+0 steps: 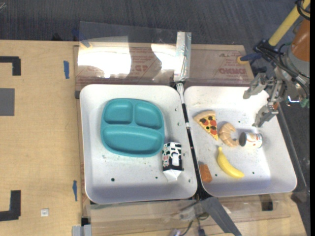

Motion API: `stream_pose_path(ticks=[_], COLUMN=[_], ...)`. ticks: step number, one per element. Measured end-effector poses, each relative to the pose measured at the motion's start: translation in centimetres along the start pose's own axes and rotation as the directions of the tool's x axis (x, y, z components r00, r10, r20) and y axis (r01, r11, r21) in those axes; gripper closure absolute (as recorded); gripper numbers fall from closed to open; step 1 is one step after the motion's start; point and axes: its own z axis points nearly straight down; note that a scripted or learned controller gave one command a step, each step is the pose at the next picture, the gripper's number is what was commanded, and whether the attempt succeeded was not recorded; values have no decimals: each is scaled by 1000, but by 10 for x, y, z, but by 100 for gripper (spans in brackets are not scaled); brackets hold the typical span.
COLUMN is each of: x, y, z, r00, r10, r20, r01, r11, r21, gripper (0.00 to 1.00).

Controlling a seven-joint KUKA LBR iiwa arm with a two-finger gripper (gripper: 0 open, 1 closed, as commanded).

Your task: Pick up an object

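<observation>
Jaws spread, empty (upper right of the right bin (290, 173)), can (251, 139) lying just below

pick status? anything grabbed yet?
Done: nothing lifted. The pizza slice, croissant, banana and small can all lie in the right bin. In hand: the gripper hangs above the can with nothing seen in it. Left: descend, grasp and lift.
</observation>
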Motion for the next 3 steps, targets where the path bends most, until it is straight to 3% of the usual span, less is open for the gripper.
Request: stream_pose_path(ticks=[1,2,3], x=[-17,-69,-72], y=[-4,-27,-25], z=[106,182,170], r00=[942,856,858], r10=[335,517,514], r20=[-8,0,8], r01=[-335,-517,-514], r11=[942,856,858], r21=[0,0,-3], gripper=[0,0,100])
